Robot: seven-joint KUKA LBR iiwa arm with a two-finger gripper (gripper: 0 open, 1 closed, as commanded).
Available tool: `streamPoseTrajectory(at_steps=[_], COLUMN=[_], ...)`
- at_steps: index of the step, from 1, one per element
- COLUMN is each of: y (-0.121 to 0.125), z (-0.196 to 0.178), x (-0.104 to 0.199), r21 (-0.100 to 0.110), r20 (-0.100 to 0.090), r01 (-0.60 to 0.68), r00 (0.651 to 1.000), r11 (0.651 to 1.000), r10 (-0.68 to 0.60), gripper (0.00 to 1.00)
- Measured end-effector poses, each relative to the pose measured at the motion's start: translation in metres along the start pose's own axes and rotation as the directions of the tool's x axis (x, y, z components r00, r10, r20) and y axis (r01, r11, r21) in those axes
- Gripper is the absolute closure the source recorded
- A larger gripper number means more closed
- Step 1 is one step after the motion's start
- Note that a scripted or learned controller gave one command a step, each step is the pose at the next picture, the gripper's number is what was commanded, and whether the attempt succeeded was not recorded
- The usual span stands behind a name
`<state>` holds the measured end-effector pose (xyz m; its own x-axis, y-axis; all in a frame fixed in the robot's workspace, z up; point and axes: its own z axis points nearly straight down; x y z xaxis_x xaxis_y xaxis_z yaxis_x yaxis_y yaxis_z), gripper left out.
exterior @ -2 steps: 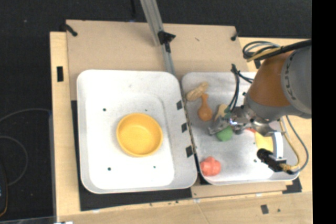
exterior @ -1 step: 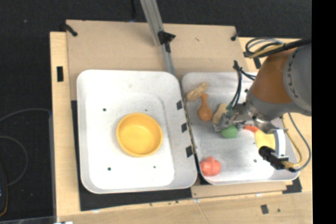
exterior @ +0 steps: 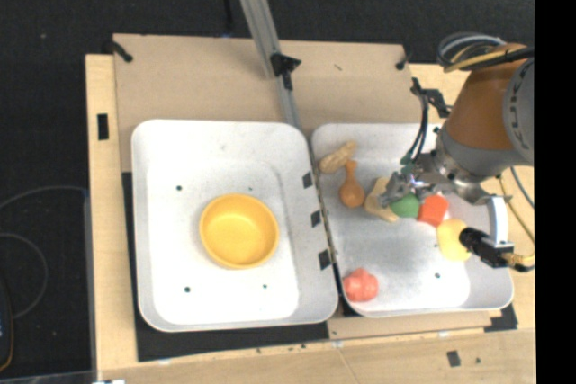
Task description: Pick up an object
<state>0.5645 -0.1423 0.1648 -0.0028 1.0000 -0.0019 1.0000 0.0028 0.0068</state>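
Black flooring surrounds a tan bench (exterior: 207, 85) that carries two shallow white bins side by side. Near the middle of the left bin (exterior: 162, 157) sits a yellow bowl (exterior: 238, 230), upright, with its open side up. The right bin (exterior: 396, 292) holds several small things. A tan peanut-shaped piece (exterior: 338, 157) lies near its far left corner, and just in front of that rests an orange-brown pear-shaped piece (exterior: 351, 188). A pinkish-red ball (exterior: 362, 284) sits by the near left corner, close to the wall between the bins. Toward the bin's right side a green piece (exterior: 407, 207), a red-orange piece (exterior: 434, 209) and a yellow piece (exterior: 453, 240) are clustered, touching or nearly so. The grey arm with its orange band (exterior: 481, 108) comes in from the right, and the gripper (exterior: 402, 190) is down over the green piece and a pale tan piece (exterior: 382, 199) beside it. Whether its fingers are spread or closed cannot be told, nor whether anything sits between them.
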Motion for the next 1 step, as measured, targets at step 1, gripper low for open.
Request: streamPoseTrajectory(at_steps=[1], y=[-0.0076], z=[-0.0532], x=[0.0001], r21=[-0.001], r20=[0.0], r01=[0.001], r00=[1.0], r11=[1.0], r10=[-0.001], gripper=[1.0])
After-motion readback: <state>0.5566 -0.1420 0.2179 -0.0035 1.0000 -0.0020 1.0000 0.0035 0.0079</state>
